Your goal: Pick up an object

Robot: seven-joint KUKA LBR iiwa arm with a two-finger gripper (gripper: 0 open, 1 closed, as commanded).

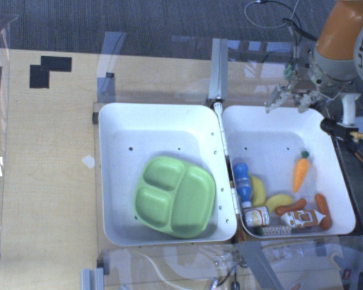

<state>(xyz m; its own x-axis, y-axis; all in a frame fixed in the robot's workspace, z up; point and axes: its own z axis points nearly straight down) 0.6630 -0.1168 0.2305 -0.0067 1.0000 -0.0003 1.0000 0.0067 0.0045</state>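
1. Carrot (300, 171): the toy carrot lies alone in the right bin (266, 139), right of centre, apart from the clutter along the bin's front edge.
2. Its long axis runs roughly from 12 to 6 o'clock, leaning slightly toward 1, green top at the far end.
3. The gripper (288, 98) hangs above the bin's far rim, its fingers spread wide with nothing between them.
4. From the gripper, the carrot sits toward 6 o'clock, a shade to 5, well apart.
5. My judgement: it is the easiest pick, and the fingers should close across its narrow width, along the 9-to-3 line.
6. The banana (279, 200), sausage (290, 206) and blue bottle (242, 182) crowd together, making them riskier.
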